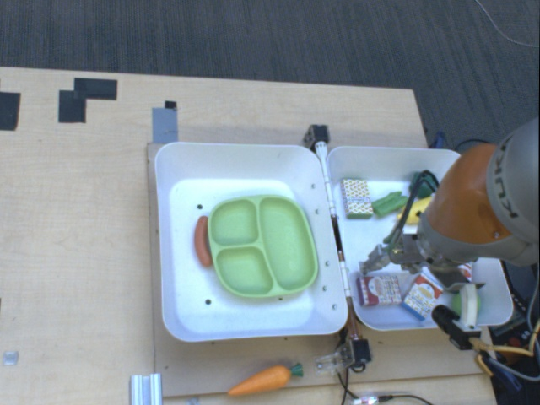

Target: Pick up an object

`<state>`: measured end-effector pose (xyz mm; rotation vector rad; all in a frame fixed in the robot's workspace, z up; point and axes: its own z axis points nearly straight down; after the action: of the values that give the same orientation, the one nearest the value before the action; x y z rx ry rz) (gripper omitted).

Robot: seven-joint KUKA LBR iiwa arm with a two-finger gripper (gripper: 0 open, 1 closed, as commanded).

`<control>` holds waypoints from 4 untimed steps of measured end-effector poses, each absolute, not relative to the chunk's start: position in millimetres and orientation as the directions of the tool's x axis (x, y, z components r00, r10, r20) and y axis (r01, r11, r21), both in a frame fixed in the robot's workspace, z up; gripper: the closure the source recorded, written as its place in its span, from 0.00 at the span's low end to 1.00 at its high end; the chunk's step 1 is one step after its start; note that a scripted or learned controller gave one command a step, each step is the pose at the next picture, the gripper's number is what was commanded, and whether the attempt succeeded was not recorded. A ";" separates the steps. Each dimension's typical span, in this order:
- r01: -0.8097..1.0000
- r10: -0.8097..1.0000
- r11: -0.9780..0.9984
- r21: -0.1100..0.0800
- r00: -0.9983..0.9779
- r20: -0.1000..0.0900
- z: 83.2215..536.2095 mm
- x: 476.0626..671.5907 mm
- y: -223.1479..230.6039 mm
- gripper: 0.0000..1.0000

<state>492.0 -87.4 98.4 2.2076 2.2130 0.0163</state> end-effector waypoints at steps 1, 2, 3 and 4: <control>1.000 1.000 0.004 0.023 -0.004 -0.004 108.9 493.6 -86.7 1.00; 1.000 1.000 0.004 0.022 -0.004 -0.004 108.9 493.5 -86.7 0.00; 1.000 1.000 0.006 0.027 -0.006 -0.003 119.4 495.2 -85.9 1.00; 1.000 1.000 0.006 0.026 -0.006 -0.003 119.3 495.1 -85.8 0.00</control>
<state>495.1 -85.8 119.3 2.2000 2.2132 0.0257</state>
